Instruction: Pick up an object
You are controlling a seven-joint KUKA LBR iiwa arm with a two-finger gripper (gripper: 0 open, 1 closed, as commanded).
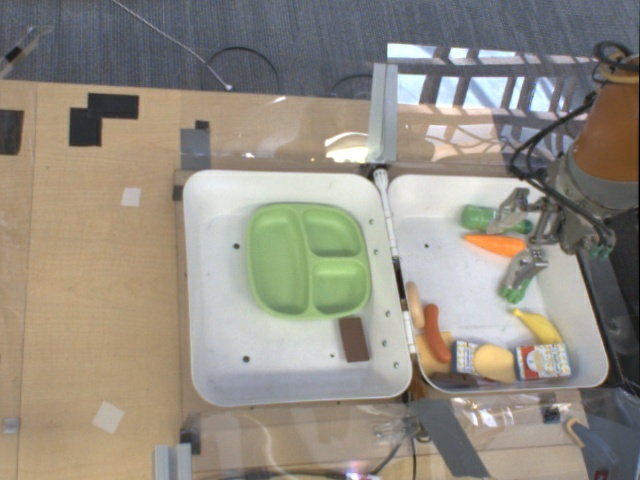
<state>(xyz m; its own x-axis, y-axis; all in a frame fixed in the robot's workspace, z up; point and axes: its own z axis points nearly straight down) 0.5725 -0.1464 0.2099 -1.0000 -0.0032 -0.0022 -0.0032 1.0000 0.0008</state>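
Observation:
My gripper (526, 235) hangs over the right side of the right bin (450, 278), its two metal fingers spread apart and open. An orange carrot (493, 245) lies in the bin with its right tip close to the gap between the fingers; nothing is lifted. A green bottle-like toy (479, 215) lies just behind the carrot, left of the upper finger. Another small green item (517, 283) sits right under the lower finger. Nearer the front lie a yellow banana (540, 325), a red sausage (432, 320), a yellow round piece (492, 360) and a red carton (545, 361).
The left bin (215, 298) holds a green divided plate (308, 260) and a brown block (352, 339). A low wall (390, 268) separates the bins. The arm's orange band (610, 138) and cables rise at the right. A metal rack (480, 78) stands behind the right bin.

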